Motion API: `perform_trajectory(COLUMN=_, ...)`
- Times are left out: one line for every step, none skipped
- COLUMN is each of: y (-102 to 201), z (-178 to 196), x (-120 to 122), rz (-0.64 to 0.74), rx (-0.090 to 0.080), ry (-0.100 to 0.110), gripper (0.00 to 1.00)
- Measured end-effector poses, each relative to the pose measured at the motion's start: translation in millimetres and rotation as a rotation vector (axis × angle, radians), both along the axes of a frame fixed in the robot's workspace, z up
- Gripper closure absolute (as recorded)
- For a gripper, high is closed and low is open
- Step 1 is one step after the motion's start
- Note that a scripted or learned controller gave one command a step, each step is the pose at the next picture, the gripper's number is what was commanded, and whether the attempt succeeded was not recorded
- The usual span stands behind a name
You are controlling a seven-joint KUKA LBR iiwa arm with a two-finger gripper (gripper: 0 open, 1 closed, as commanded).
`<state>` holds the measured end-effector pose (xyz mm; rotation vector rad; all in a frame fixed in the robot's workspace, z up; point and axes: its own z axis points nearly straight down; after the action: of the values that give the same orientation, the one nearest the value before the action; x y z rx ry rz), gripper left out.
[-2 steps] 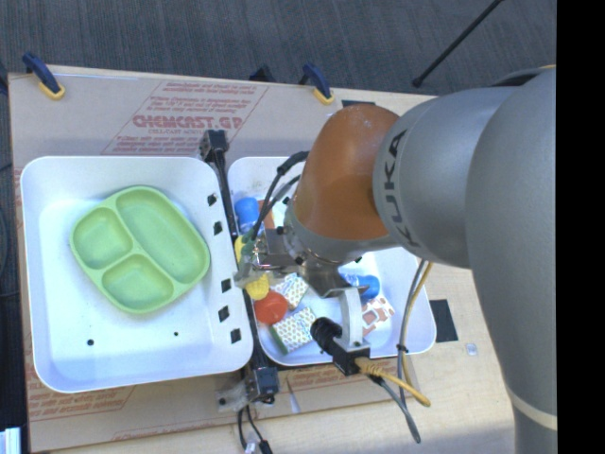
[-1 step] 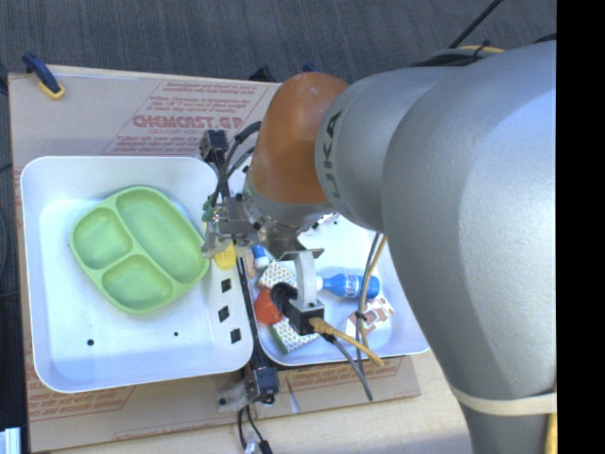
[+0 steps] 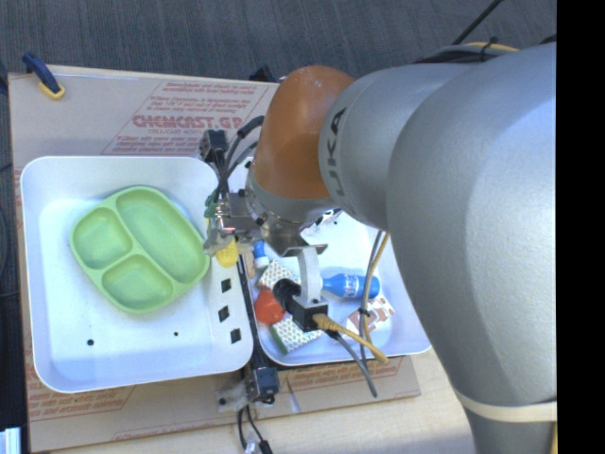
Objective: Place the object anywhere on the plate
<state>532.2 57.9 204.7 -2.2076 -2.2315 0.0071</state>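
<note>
A light green plate [image 3: 142, 247] with three compartments lies in the left bin [image 3: 57, 348], and nothing rests on it. My gripper [image 3: 223, 223] hangs over the divider between the two bins, just off the plate's right edge. A small yellow object [image 3: 226, 253] sits directly beneath the gripper at the divider; whether it is held is unclear. The grey arm and its orange band [image 3: 302, 130] cover much of the right bin [image 3: 406, 346].
In the right bin lie a blue bottle [image 3: 348, 285], a red object [image 3: 267, 307], a checkered white piece [image 3: 277, 274], a small blue item [image 3: 259, 251] and a red-and-white packet [image 3: 378, 312]. A blue and yellow clamp [image 3: 43, 76] sits at the bench's far left corner.
</note>
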Motion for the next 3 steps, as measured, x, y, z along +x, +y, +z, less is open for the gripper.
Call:
perform_trajectory(y=-102.5, z=-13.0, x=-5.5, rz=-0.008, rx=0.001, ry=-0.002, gripper=1.0)
perform_trajectory(y=-37.5, z=-4.4, x=30.1, rz=-0.005, rx=0.002, ry=-0.002, gripper=1.0)
perform_trajectory(y=15.2, z=-13.3, x=85.5, rz=-0.005, rx=0.003, ry=-0.001, gripper=1.0)
